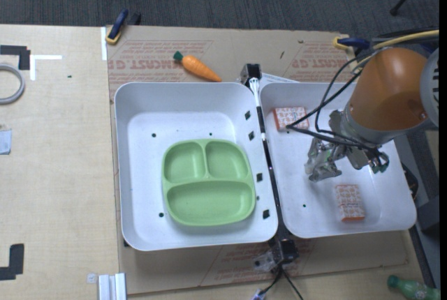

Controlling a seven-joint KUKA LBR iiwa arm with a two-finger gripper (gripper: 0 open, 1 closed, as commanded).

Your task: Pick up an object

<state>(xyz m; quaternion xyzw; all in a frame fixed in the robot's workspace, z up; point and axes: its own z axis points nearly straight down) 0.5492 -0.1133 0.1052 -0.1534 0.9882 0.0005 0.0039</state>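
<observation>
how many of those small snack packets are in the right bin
2: one snack packet near the right bin's far left corner, another near its front edge; the end effector could hide more.

The bench (49,208) carries a cardboard sheet (209,47), and 2 white bins sit on it: left bin (140,110), right bin (391,215). A toy carrot (198,66) lies on the cardboard behind them.
</observation>
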